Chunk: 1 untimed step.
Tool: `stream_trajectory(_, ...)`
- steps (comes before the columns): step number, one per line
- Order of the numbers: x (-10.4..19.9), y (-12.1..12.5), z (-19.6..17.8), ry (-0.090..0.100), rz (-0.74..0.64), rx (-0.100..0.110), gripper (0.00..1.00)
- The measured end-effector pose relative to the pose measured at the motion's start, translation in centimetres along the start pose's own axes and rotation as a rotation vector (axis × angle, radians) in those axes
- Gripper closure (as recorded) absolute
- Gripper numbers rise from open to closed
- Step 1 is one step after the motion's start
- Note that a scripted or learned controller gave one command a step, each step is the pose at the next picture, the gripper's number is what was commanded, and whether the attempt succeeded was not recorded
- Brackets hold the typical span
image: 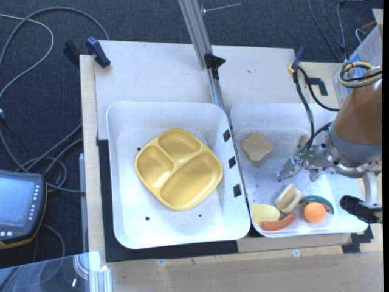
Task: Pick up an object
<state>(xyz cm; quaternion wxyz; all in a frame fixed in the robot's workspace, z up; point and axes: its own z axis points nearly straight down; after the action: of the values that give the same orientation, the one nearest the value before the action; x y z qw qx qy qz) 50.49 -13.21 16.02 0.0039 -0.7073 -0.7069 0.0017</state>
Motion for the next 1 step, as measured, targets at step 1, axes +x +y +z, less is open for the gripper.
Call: stream_trajectory(1, 0.19, 0.87, 4.89, 0.0, -0.001, 0.0, 0.0)
